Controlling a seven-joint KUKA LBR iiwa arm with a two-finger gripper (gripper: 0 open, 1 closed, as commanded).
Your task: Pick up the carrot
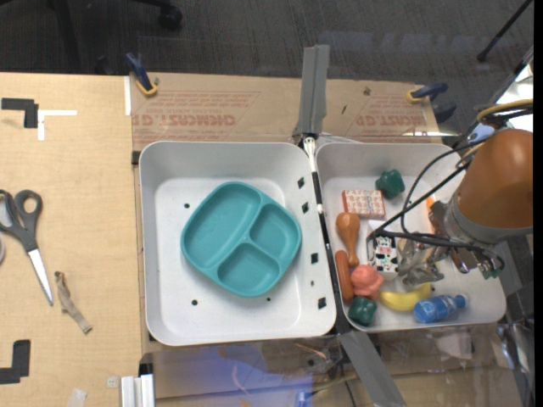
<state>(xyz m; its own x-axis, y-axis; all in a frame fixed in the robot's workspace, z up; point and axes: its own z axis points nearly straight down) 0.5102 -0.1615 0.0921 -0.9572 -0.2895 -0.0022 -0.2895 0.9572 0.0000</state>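
Orange-red and long, the carrot (342, 276) lies in the right bin (492, 312), pressed against its left wall and running along it. A brown drumstick-shaped toy (348, 225) sits at the carrot's far end, touching or almost touching it. A pink lump (366, 280) sits tight against the carrot's right side, and a dark green piece (362, 310) closes off its near end. These three things and the wall hem the carrot in on every side.

Further right, a small black-and-white box (384, 253) stands just beside the pink lump. A yellow banana (403, 298) and a blue bottle (439, 307) lie along the bin's near wall. A red-patterned card (363, 202) and a second dark green piece (390, 181) lie toward the far wall.

The gripper (419, 267) hangs low over the middle of the right bin, above the banana and apart from the carrot, with the box and pink lump between them. Cables and metal parts crowd it, so I cannot tell whether it is released or clenched, and nothing shows in its grasp.

The open floor in this bin is the strip near the far wall and right side, partly under the arm. The left bin (161, 312) holds a teal divided plate (242, 237) with bare white floor around it. Scissors (25, 227) lie on the desk (76, 168) well to the left.
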